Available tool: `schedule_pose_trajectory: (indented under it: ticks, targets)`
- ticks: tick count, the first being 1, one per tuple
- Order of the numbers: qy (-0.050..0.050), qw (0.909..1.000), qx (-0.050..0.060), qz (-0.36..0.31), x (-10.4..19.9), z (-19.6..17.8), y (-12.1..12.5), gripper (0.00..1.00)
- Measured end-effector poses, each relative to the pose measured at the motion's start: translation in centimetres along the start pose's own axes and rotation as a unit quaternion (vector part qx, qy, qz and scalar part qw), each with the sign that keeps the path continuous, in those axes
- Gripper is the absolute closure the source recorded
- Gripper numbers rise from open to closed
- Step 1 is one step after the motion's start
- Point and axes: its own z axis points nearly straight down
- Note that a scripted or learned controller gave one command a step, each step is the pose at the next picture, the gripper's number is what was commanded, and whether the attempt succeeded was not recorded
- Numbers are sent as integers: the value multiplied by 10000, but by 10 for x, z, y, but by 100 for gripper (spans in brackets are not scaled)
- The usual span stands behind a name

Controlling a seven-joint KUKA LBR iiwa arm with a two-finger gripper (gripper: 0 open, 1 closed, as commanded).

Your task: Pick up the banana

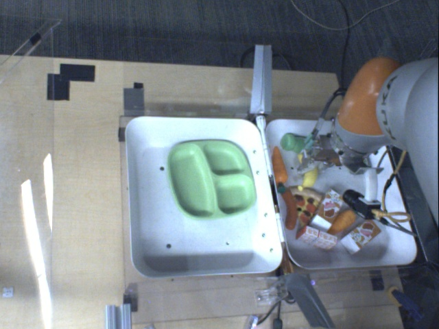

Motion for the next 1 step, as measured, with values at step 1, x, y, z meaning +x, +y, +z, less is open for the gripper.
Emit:
schedule_pose_trajectory:
  ticks: [1]
  targets:
    - [-7, 10000, 13, 24, 17, -95, 53, 100]
